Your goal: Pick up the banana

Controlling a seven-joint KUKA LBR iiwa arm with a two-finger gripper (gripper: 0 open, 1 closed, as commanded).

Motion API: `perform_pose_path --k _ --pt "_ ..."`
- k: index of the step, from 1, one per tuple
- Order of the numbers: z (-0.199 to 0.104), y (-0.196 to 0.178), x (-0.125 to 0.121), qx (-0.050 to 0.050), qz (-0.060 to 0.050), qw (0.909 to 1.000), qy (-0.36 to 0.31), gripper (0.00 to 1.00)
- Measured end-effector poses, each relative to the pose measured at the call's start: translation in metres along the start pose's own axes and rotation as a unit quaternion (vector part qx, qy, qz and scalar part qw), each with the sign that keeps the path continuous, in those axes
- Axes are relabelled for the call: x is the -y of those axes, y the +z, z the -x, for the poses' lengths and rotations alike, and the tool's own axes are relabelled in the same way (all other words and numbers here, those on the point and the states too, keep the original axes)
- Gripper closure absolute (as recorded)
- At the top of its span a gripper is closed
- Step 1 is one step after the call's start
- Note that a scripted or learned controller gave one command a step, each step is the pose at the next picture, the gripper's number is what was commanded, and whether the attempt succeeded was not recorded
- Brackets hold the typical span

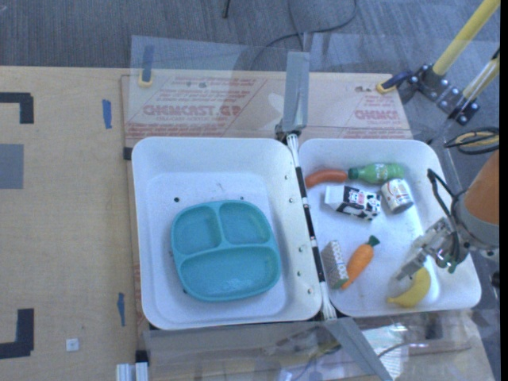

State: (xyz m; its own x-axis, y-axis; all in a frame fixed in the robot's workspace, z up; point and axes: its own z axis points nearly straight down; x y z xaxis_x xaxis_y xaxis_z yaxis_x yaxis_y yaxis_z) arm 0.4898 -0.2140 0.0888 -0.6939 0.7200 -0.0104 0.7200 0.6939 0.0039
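Observation:
The yellow banana lies in the front right corner of the right bin. My gripper hangs just above the banana's upper end, reaching in from the right under the grey wrist and orange band. The banana rests on the bin floor; I cannot see whether the gripper touches it.
The right bin also holds a toy carrot, a dark snack bar, a black-and-white carton, a can, a green bottle and an orange sausage. A teal divided plate sits in the left bin.

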Motion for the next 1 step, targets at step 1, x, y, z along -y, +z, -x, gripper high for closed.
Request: perform_pose_path --k 1 --pt "0.0022 -0.0118 -0.0009 0.003 0.002 1.0 0.001 1.0"
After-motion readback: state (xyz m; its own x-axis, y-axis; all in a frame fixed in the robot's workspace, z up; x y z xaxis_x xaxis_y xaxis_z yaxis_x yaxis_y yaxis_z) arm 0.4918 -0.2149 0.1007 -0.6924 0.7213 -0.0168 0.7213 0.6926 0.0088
